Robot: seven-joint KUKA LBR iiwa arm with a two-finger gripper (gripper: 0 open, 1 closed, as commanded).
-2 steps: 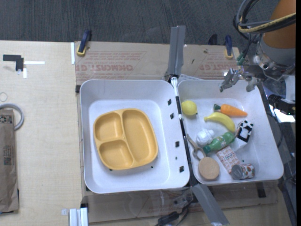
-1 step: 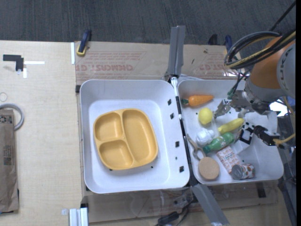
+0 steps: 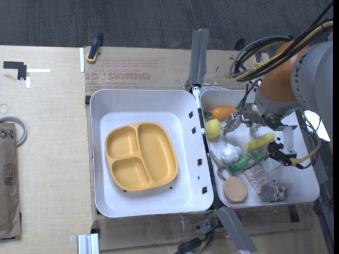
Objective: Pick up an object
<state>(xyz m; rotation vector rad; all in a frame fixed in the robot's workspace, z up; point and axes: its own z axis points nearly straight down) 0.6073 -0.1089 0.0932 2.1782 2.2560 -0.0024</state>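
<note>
Camera view: fixed look down on both bins, arm entering from the right.
Left bin (image 3: 100,157): holds a yellow divided plate (image 3: 141,155), lying flat near the middle.
Right bin (image 3: 312,192): crowded with the pickable objects. An orange carrot-like piece (image 3: 222,112) lies at the far left, a yellow lemon (image 3: 213,128) just near of it, a white crumpled ball (image 3: 230,153) toward the middle, a green bottle (image 3: 247,160) beside that, a yellow banana-shaped item (image 3: 260,141) above the bottle, a round tan disc (image 3: 235,189) at the near edge, a printed packet (image 3: 256,178) and a dark crumpled can (image 3: 274,192) to its right.
Gripper (image 3: 237,120): hangs over the far part of the right bin, just right of the lemon and carrot piece. Its metal tip is small and partly masked by the wrist, so I cannot tell whether the jaws are spread or closed, and nothing is visibly between them.
Task stage: judged as approach; no object is lifted yet.
Risk, crowding: lemon, carrot piece and banana item sit close, so a descent may land on two things or push one aside.
Risk, round shapes: the lemon could roll out of a pinch.
Risk, wall: the divider between bins is near, and a finger could catch it.
</note>
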